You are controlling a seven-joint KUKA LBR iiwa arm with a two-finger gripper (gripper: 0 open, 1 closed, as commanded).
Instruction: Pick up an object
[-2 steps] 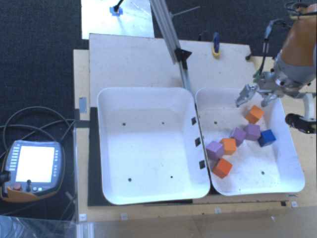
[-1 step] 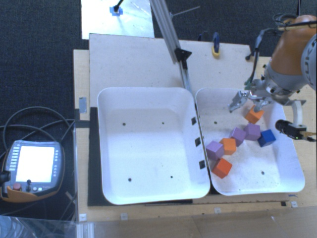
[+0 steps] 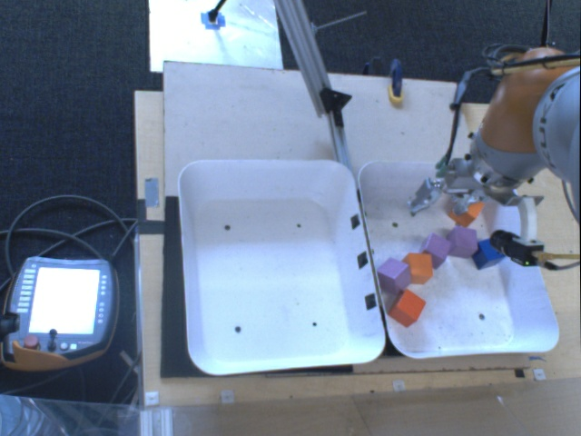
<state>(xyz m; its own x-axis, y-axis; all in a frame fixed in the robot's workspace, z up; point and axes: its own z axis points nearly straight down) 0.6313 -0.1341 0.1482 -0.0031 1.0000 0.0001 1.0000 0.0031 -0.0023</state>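
Note:
My gripper [image 3: 447, 194] hangs over the back part of the right bin [image 3: 536, 321], below the orange band of the arm [image 3: 526, 107]. An orange block [image 3: 468, 213] lies right beside it, partly hidden under the gripper body; I cannot tell whether it is gripped. Toward the front, a loose cluster lies on the bin floor: two purple blocks [image 3: 463, 241] [image 3: 437, 247], a blue block [image 3: 487, 253], an orange block [image 3: 419, 266], a purple block [image 3: 393, 272] and an orange block [image 3: 408, 308].
The left bin [image 3: 191, 243] stands next to the right one, their rims meeting in the middle. A slanted metal pole [image 3: 309, 53] rises behind the bins. A teach pendant [image 3: 59, 312] lies at the far left, off the bench.

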